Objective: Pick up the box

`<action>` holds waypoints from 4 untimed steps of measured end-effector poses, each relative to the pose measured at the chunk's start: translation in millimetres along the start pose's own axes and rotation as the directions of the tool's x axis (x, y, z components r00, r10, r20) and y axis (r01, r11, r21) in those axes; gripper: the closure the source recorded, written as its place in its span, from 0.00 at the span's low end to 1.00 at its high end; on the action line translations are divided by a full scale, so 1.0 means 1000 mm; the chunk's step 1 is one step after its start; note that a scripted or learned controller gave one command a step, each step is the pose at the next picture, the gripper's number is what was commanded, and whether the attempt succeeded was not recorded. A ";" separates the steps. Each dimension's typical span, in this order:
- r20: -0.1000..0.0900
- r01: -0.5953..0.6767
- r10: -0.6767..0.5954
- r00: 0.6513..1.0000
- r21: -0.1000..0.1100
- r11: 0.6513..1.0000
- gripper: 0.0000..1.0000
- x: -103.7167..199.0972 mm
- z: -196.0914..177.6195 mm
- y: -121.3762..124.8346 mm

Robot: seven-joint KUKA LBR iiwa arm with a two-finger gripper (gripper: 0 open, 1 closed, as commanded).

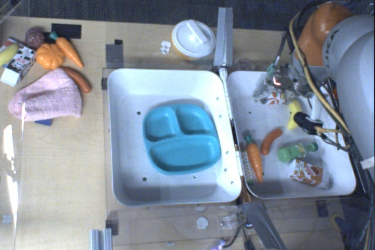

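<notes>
A small orange and white patterned box (306, 173) lies flat near the front right corner of the right bin (334, 187). My gripper (280, 82) hangs low over the back left part of that bin, well away from this box. Just below and left of the gripper lies another orange and white patterned piece (269, 98), partly hidden by it. The grey arm with its orange band (319, 32) and its cables cover the bin's back right.
The right bin also holds a carrot (254, 162), a sausage (270, 140), a green toy (296, 152) and a yellow piece (295, 113). A blue divided plate (181, 137) sits in the left bin (126, 184). A pink cloth (47, 98) and toy food lie on the bench at left.
</notes>
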State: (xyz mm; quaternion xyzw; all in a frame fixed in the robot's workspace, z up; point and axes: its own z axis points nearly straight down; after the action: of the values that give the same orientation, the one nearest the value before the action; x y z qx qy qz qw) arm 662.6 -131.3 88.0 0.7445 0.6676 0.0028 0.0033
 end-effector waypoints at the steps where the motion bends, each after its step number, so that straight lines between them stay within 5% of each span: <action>1: -0.001 0.065 -0.065 0.998 -0.002 0.998 0.00 0.028 -0.002 -0.095; 2: 0.000 0.044 -0.044 0.999 -0.001 0.999 0.00 0.044 0.000 -0.033; 3: -0.020 0.194 -0.193 0.981 0.070 0.979 0.00 0.037 0.002 -0.010; 4: -0.006 0.018 -0.018 1.000 0.055 0.998 0.00 0.045 0.002 -0.007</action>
State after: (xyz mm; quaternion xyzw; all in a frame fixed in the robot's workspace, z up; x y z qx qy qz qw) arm 660.2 -86.2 85.7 0.7383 0.6741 -0.0136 -0.0187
